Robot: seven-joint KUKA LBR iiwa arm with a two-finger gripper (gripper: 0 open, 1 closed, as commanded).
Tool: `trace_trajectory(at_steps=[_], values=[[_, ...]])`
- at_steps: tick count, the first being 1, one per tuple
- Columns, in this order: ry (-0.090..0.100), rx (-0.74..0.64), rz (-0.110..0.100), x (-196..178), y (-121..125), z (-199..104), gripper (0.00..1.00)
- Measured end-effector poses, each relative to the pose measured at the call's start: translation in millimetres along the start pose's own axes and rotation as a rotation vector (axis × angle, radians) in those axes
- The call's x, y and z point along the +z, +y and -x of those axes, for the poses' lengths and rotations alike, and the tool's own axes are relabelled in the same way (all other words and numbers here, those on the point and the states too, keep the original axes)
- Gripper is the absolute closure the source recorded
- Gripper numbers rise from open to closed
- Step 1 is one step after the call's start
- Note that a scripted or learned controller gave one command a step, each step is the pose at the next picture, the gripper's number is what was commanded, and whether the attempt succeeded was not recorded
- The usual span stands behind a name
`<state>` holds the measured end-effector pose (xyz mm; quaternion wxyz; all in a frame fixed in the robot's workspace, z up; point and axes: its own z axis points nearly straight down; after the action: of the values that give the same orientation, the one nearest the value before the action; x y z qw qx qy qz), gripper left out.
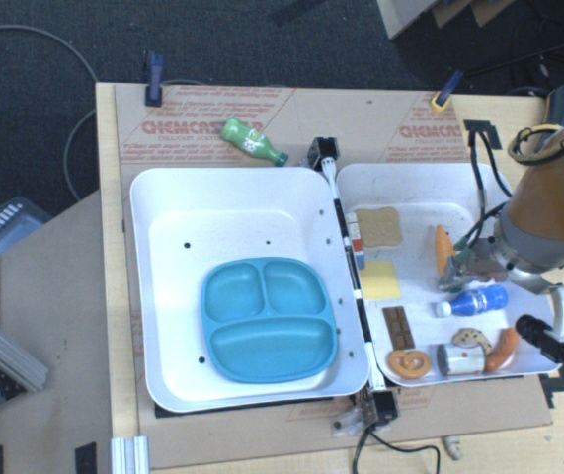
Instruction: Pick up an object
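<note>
The right bin (410,181) holds several small items: a brown toast slice (378,227), a yellow block (379,279), an orange carrot (443,248), a blue bottle (472,301) lying on its side, a dark bar (397,326), a donut (409,363), a silver can (459,360) and a red sausage (504,349). My gripper (458,271) reaches down from the right, low in this bin. It sits just right of the carrot's lower end and just above the blue bottle. The wrist hides what is under its tip.
The left bin (163,215) holds a blue divided plate (268,318). A green bottle (252,140) lies on the bench behind the bins. Black clips (323,151) sit where the two bin walls meet. The arm's orange band (548,200) hangs over the right bin's right side.
</note>
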<state>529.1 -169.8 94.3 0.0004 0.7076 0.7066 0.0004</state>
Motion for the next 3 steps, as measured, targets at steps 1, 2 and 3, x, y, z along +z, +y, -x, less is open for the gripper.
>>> trace_trajectory(at_steps=[1,2,3], values=[[0.0,0.0,0.0,0.1,-0.1,0.0,0.0],[0.0,-0.003,0.0,9.7,56.1,-29.7,0.0],[-0.002,-0.003,0.002,-37.6,87.3,-10.9,0.0]])
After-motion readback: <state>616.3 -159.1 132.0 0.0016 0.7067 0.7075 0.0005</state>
